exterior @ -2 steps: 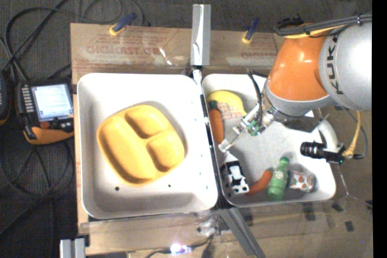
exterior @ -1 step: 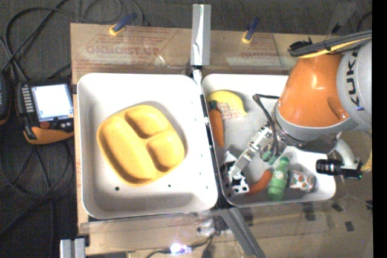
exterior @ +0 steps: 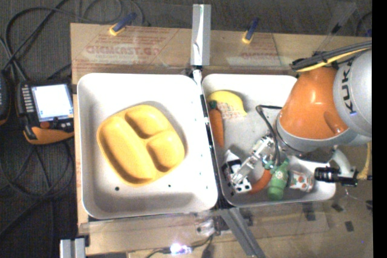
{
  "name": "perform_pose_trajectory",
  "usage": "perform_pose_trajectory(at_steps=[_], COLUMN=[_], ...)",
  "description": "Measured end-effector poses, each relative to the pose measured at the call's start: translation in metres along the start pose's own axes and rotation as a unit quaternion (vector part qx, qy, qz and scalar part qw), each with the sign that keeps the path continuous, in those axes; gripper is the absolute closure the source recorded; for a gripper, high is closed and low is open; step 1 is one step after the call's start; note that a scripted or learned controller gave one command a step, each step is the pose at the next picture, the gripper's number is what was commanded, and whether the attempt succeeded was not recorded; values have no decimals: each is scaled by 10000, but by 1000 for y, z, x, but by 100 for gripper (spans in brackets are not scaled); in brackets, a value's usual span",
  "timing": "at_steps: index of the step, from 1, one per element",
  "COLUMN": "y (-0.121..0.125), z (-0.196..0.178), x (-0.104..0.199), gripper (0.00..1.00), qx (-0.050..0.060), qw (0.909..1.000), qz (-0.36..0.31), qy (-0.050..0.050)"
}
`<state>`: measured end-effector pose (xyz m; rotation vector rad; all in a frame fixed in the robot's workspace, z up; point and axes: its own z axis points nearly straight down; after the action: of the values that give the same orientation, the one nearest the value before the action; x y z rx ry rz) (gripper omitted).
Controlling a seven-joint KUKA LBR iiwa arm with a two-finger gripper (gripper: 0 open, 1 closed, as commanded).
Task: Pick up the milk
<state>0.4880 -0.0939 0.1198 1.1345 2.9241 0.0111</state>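
Fingers (exterior: 247,173) low in right bin (exterior: 242,84); grip state we cannot tell. Milk (exterior: 233,171) touching them leftward. "KUKA" on arm (exterior: 338,99).

"KU", the start of a brand name, reads on the grey arm (exterior: 358,99) beside the right bin (exterior: 242,84); the cardboard's (exterior: 130,48) red print is illegible.

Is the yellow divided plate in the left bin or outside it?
In: the yellow plate lies inside the left bin, within its white walls.
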Motion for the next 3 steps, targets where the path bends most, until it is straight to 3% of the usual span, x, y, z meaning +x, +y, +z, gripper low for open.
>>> perform_pose_trajectory(at_steps=[1,2,3], y=[38,18,36], z=[-61,3,-80], x=[-22,-47,-18], gripper=[0,0,0], qx=[64,63,66], qw=[9925,9800,9820], qz=[1218,1988,1887], qy=[26,16,14])
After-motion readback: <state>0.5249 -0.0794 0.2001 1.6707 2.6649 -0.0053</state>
